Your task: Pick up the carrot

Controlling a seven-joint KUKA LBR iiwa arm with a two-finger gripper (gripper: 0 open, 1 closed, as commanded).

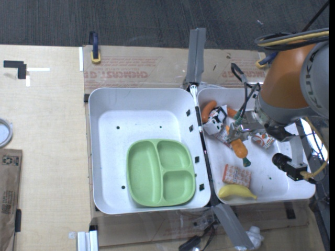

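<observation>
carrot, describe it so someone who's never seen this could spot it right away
Look in the right white bin, near its middle. The carrot lies just above a small snack packet and a yellow banana. It alone is short and bright orange with a green tip at its lower end.

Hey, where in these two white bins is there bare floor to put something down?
In the left white bin, bare floor runs along the far wall and left wall, bordering the green three-part plastic plate. The right white bin is crowded: orange carrot, yellow banana, snack packet and the gripper. Its near-right floor is bare.
</observation>
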